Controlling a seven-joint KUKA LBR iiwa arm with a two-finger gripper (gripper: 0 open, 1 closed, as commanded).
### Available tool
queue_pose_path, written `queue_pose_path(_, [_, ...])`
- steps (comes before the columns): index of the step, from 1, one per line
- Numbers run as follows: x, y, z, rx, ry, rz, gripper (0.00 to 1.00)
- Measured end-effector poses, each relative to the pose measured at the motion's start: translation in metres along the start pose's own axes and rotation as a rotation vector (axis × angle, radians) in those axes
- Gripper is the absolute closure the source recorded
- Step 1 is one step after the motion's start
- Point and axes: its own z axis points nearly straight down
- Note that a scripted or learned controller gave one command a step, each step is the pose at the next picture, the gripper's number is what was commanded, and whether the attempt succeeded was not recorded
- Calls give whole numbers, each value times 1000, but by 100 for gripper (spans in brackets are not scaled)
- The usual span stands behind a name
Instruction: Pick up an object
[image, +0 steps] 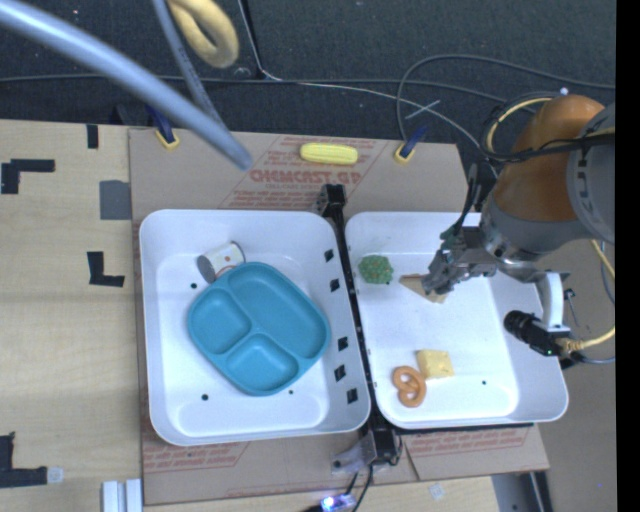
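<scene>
Camera view: tool (437, 287) mid right bin (500, 405).

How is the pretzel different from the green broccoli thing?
The pretzel is orange-brown and looped with holes; the broccoli is green, round and bumpy. The pretzel lies near the right bin's front edge, the broccoli near its back left. Both are small toy foods in that bin.

The gripper (437, 285) covers most of a tan object (413, 285) at its nine o'clock; the kind is unclear. The arm (560, 190) is cut off at three o'clock.
</scene>
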Motion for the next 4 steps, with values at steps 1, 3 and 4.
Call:
queue_pose_path(1, [0,0,-1,6,1,1,100])
queue_pose_path(3, [89,-23,-8,8,3,-5,100])
queue_pose_path(4, [135,-40,-3,9,2,-4,100])
